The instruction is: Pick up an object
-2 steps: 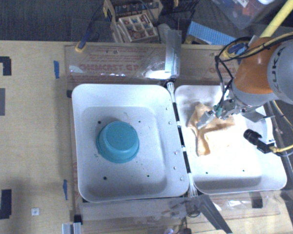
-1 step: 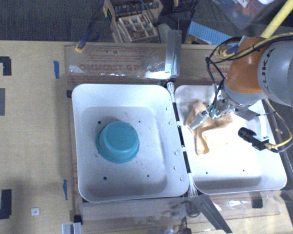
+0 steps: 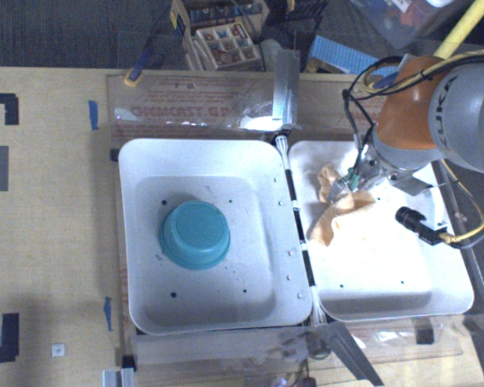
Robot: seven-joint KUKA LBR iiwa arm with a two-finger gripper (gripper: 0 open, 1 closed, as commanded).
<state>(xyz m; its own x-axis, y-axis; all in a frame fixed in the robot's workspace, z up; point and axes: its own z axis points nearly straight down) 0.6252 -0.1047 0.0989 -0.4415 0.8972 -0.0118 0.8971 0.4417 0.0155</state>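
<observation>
The pale tan, floppy thing [image 3: 327, 226] lies in the right-hand bin [image 3: 387, 293], in its upper left part, close to the wall that it shares with the other bin. It is crumpled and long. One end points down toward the middle of the bin's left side, and the other bunches up under and beside my claw [image 3: 356, 181].

My claw is down on that upper end and appears to touch the tan stuff. From this angle I cannot tell how far it is open, or whether any of the material is truly caught in it. My arm [image 3: 464, 115] comes in from the right over the bin's far corner, with the orange band [image 3: 403, 119] just above the wrist.

Apart from some small dark specks, the floor of this bin shows bare white around the tan thing.

The left-hand bin [image 3: 145, 168] sits just beside it, the two rims touching. It holds a teal bowl [image 3: 195, 234], turned upside down, left of centre and well apart from my claw.

A clear plastic bag [image 3: 194, 111] lies on the bench [image 3: 48, 216] behind the left bin.
</observation>
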